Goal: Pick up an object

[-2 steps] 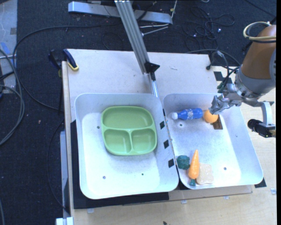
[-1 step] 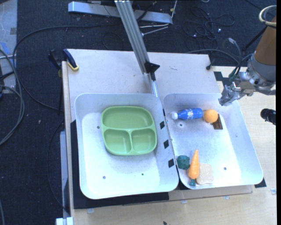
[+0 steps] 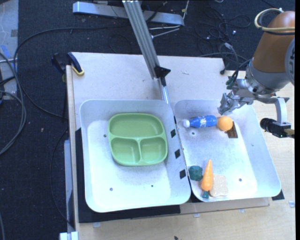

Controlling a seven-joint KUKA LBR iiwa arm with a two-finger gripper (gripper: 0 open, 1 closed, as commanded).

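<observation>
A pale wooden bench top point(image 3: 140, 70) fills the middle, its bare surface showing toward twelve o'clock. Around it lies dark carpeted floor point(image 3: 33, 154), crossed by black cables point(image 3: 28, 93) at nine and one o'clock. A slanted aluminium rail point(image 3: 143, 37) rises toward twelve, above grey metal feet point(image 3: 93, 8).

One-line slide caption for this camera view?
Gripper hovers above the blue bottle and orange ball in the right bin; green tray fills the left.
</observation>
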